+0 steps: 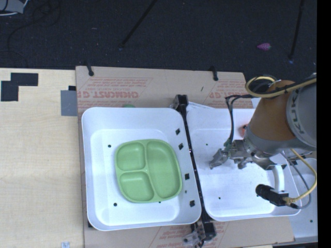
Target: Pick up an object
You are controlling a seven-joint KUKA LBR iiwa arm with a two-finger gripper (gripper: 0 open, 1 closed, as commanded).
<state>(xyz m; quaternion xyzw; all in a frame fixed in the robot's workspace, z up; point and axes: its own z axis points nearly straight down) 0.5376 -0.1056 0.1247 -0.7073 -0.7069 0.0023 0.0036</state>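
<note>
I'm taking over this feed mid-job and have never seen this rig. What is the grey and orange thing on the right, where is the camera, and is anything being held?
That is a robot arm reaching in from the right. The metal part at its tip is its gripper. The single camera is fixed above the bench and looks down at a slant. Two shallow white bins sit side by side on a cardboard sheet. The left bin holds a green divided plate with three compartments, lying flat. The gripper hangs over the right bin, far from the plate. This view is too small to tell whether it grips anything.
</note>
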